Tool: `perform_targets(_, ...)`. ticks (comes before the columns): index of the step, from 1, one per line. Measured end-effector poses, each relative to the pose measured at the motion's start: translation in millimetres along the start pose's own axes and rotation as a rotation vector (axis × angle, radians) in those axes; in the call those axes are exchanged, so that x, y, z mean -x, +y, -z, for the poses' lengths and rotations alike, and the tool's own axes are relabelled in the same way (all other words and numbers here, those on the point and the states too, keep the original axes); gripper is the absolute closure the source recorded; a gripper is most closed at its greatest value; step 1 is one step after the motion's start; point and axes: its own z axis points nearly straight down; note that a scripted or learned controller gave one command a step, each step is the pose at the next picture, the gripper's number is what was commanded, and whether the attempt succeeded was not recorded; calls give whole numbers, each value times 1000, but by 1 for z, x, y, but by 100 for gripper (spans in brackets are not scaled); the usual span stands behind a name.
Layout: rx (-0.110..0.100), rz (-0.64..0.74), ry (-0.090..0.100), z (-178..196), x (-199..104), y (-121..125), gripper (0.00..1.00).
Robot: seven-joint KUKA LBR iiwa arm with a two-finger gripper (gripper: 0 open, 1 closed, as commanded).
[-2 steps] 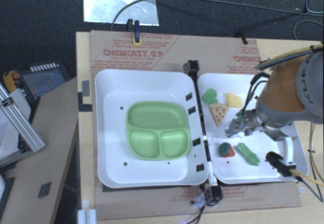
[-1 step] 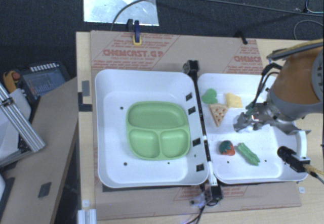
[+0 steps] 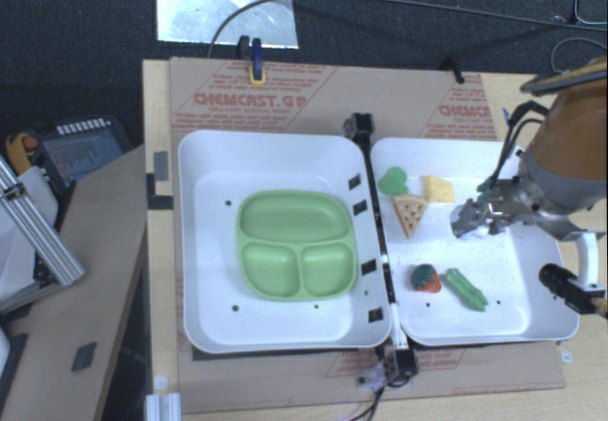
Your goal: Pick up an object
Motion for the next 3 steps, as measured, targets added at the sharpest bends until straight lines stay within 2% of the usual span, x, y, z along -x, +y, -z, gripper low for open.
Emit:
perform_targets(1, 1, 1, 0, 61, -3, 9, 100)
perform_targets(3, -6, 5, 3, 32, -97, 23, 100)
